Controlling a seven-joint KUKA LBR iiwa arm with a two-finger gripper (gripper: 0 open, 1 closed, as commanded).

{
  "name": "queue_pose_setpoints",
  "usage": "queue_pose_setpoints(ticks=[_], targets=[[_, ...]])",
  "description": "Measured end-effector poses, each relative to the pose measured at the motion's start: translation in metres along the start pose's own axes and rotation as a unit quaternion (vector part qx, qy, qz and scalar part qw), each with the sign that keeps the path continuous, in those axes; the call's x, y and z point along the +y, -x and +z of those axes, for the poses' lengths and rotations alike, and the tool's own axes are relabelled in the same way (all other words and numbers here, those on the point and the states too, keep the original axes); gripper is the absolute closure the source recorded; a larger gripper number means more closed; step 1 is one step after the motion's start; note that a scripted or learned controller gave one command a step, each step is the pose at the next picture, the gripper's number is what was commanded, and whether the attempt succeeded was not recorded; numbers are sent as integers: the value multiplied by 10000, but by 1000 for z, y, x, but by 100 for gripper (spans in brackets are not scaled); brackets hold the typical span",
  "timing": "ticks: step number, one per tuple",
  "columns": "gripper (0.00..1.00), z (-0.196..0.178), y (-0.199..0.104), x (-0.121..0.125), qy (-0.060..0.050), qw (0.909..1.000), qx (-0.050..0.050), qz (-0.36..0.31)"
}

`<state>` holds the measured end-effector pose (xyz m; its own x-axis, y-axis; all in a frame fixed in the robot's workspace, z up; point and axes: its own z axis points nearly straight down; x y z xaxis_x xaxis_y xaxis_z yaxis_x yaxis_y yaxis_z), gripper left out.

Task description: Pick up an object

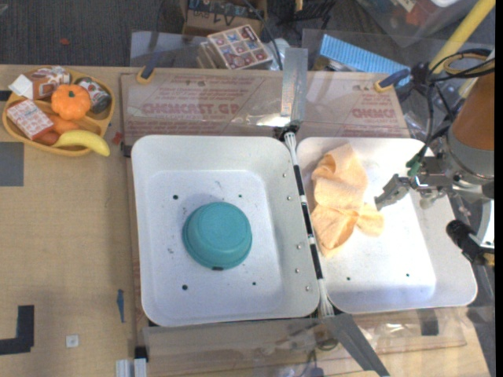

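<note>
The pincer [391,192] hangs low over the right bin [409,277], and I cannot tell if it is released or clenched. Just to its left lies the orange cloth [339,197], apparently not grasped, so this looks like the approach step. Far left sits the teal bowl [218,235]; next, the pincer must descend onto the cloth.

a teal bowl [218,235] sits upside down near the middle of the left bin [149,179], apart from its walls. a crumpled pale orange cloth [339,199] lies in the right bin [416,289], bunched against its left wall.
</note>
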<state>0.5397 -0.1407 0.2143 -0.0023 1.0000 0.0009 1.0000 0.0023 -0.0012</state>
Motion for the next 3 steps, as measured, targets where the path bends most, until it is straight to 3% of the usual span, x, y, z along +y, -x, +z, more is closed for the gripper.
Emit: queue_pose_setpoints(ticks=[1,2,3], targets=[[0,124,-48,3,73,9994,-14,-332],[100,114,-46,4,91,9995,-9,-310],[100,29,-90,75,21,9796,-15,-2007]])
